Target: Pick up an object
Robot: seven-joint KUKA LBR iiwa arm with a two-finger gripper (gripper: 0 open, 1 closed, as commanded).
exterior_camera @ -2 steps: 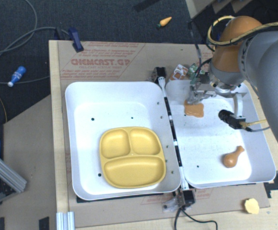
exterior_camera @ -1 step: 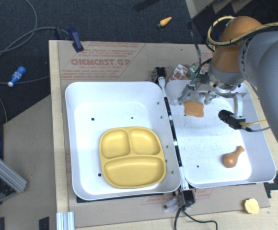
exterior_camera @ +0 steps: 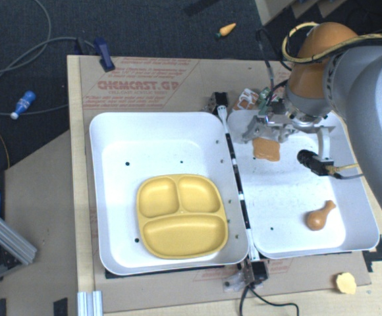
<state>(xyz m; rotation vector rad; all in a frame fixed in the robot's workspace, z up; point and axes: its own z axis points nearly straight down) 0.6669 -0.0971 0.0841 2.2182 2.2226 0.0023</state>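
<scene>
From the overhead camera, a light wooden bench top (exterior_camera: 79,176) printed with reddish lettering along its far edge carries two shallow white plastic bins side by side. Around it lies dark grey carpet (exterior_camera: 39,18) crossed by thin grey cables; a small blue and white bottle (exterior_camera: 22,103) lies on the carpet off the bench's left edge, and a small orange scrap (exterior_camera: 226,29) lies beyond the far edge. A blue clip (exterior_camera: 103,53) sits at the bench's far left corner, and a pale yellow chunk (exterior_camera: 345,282) rests on the bench near its near right corner, outside the bins.

The left bin (exterior_camera: 112,137) holds a yellow plastic plate with three compartments (exterior_camera: 180,214), lying flat toward the bin's near edge.

The right bin (exterior_camera: 290,239) holds a brown drumstick-shaped toy (exterior_camera: 319,216) near its right edge, toward the near side. A flat tan, toast-coloured piece (exterior_camera: 267,149) sits toward the bin's far left corner, directly beneath the two-finger gripper (exterior_camera: 270,128). The grey arm with its orange band (exterior_camera: 316,51) reaches in from the right over the bin's far edge. Whether the fingers are apart or closed, and whether they touch the tan piece, cannot be told from here. A black fitting with a cable (exterior_camera: 313,161) hangs just beside the gripper, over the bin's floor.
</scene>
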